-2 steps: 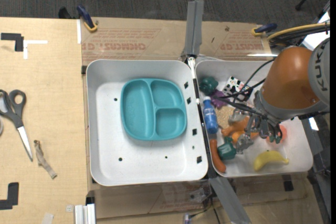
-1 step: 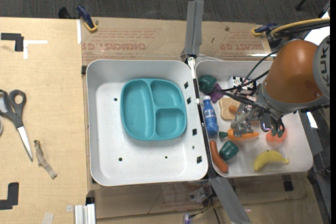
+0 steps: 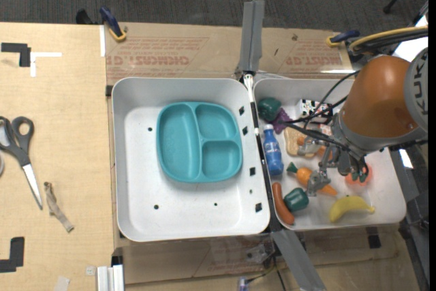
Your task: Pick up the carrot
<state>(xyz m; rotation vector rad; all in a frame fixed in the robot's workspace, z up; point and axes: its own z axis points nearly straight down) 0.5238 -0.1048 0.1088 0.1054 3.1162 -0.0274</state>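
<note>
Carrot lies beside the tool; its grip state is unclear.

White bins: you have two shallow plastic bins, side by side.
Divided plates: one teal three-compartment plate, left bin.
Bottles: one small blue bottle, right bin.
Bananas: one yellow toy banana, near right corner.
Scissors: one grey-handled pair of scissors, far left on the bench.
</note>
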